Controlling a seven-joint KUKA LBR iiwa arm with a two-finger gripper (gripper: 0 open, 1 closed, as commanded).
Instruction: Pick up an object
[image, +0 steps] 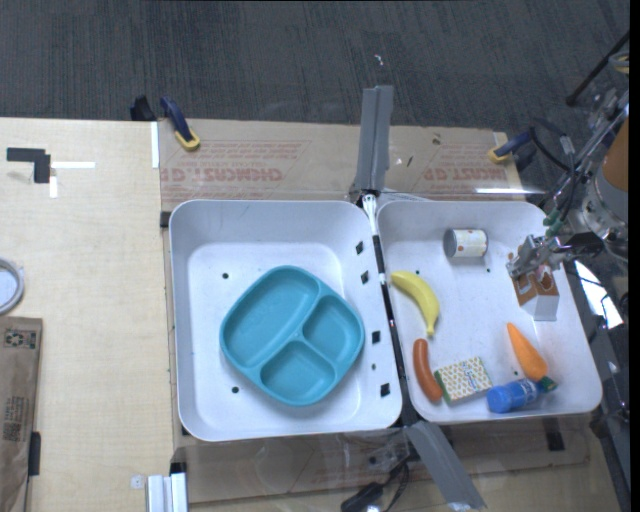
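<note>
The right bin (480, 212) holds several objects: a silver can (465, 242), a yellow banana (420, 297), a red sausage (426, 370), a patterned flat block (463, 379), a blue bottle (515, 395), an orange carrot (526, 350) and a small brown block (529, 291). My gripper (534, 262) hangs over the right side of this bin, directly above the brown block and very close to it. Whether it touches or holds the block is unclear from this angle.
The left bin (185, 300) contains a blue divided plate (292, 335). A grey divider post (375, 140) stands between the bins at the back. Clamps (180, 125) sit on the cardboard behind. Cables and arm parts (600, 190) crowd the right edge.
</note>
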